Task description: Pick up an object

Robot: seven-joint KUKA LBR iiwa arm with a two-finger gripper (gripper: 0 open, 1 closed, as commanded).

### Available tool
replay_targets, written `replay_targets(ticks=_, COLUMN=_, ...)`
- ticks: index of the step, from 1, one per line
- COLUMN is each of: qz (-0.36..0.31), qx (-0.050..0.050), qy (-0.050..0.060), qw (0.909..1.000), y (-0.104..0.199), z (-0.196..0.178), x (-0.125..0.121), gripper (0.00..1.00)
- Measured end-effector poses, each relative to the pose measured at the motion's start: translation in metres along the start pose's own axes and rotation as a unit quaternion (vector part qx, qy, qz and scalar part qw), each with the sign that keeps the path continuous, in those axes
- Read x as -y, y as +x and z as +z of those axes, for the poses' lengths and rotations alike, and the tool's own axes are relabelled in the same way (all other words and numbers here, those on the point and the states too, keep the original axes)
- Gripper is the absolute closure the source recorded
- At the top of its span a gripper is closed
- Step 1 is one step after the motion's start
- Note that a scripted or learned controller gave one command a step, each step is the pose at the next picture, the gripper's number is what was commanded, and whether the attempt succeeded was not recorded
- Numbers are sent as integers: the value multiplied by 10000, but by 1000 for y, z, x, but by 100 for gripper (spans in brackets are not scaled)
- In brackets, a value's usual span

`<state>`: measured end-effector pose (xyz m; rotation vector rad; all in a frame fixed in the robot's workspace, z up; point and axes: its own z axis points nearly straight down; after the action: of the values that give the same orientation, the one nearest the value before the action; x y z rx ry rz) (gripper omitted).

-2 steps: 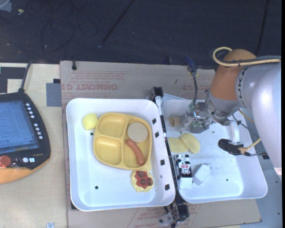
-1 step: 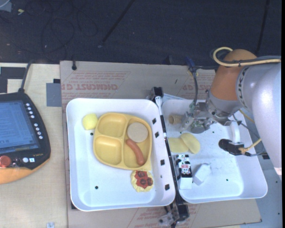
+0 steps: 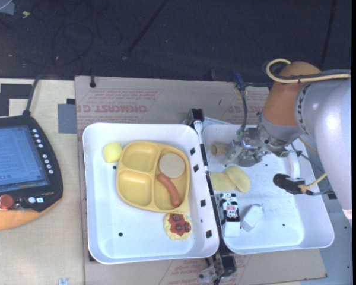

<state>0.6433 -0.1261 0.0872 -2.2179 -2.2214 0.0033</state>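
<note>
the likeliest object is the small tan piece (image 3: 215, 149), lying at the far left of the right bin (image 3: 285, 221), just beside the gripper (image 3: 247, 149); the pale yellow pieces (image 3: 231, 179) lie near, toward the bin's middle. this reads as the approach step, with nothing seen in its grasp. whether the gripper is open or closed can't be told here. next it needs to centre over one piece and come down squarely. the arm (image 3: 329, 129) reaches in from the right, orange band (image 3: 282, 105) above a wrist bent down into the bin's far side

Red upside-down lettering (image 3: 115, 107) on cardboard sheet (image 3: 166, 97), not legible
</note>
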Motion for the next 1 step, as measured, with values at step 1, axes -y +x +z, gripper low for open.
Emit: replay_targets(ticks=1, qz=11, qx=3, qy=-8, qw=10000, y=-10, z=0, x=0, gripper=0)
